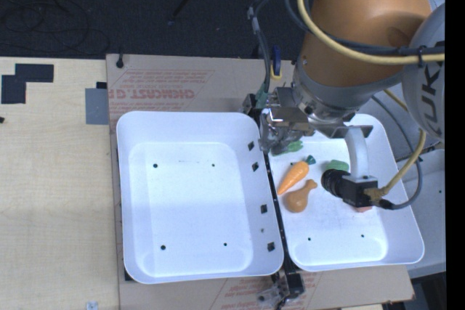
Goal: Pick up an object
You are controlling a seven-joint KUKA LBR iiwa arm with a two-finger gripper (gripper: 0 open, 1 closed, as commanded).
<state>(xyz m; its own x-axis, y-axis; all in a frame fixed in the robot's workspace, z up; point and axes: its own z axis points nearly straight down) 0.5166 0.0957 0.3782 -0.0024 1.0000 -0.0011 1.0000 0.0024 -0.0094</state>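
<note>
Two bins: the left bin [131, 156] and the right bin [396, 232] sit side by side on a cardboard sheet [182, 87] over the tabletop [51, 192]. Every loose item I can make out lies in the right bin.
Arm: it reaches in from the right, with its wrist over the upper left part of the right bin.
Hand: the hand [278, 133] sits low at the right bin's upper left corner, close to the divide between the bins. I cannot tell from my feed whether it is apart or together, and I see nothing held in it.
Nearest item: a green piece [293, 147] lies just beside the hand, partly hidden by it.
Other items: an orange carrot [293, 176] lies tilted below the hand. A tan drumstick [299, 198] lies just beside the carrot, touching it or nearly so.
Task status: not done, in my judgement. All three items appear to rest on the bin floor.
Step in hand: I read this as a descent or grasp attempt on the green piece. I cannot confirm contact.
Remaining: secure one item, raise it clear of the bin, then verify it is held.
Risk: the bin wall is close and may crowd the grasp.
</note>
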